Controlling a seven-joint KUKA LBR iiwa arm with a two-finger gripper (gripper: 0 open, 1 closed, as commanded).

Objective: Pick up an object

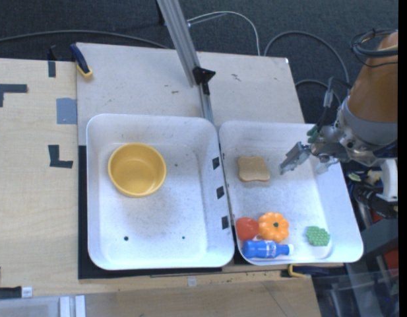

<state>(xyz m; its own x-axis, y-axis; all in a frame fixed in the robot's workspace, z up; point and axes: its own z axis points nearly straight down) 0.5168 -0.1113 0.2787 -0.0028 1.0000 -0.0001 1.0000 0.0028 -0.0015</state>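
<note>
- White plastic makes up both shallow bins, which sit side by side on the counter [157, 71], their inner rims touching.
- Left bin [97, 243]: a yellow bowl [137, 169] sits upright toward 9 o'clock of its floor, well apart from everything else.
- Right bin [342, 243]: a tan slice of bread [254, 169] lies flat toward 10 o'clock, near the shared rim.
- Along the 6 o'clock edge of the right bin there is a cluster: a red tomato [247, 228] touching an orange pumpkin [274, 226] at its 3 o'clock, and a blue bottle [266, 249] lying on its side just at 6 o'clock of both.
- A small green knobbly object [317, 236] rests at the 5 o'clock corner of the right bin, near the pumpkin but apart from it.
- The grey arm with its orange band reaches in from 3 o'clock; its hand [290, 162] hangs over the right bin, just at 3 o'clock of the bread and apart from it.
- I cannot tell whether the hand is apart or together; nothing is seen gripped in it.
- A grey metal pole [180, 32] slants down from 12 o'clock to the gap between the bins.
</note>
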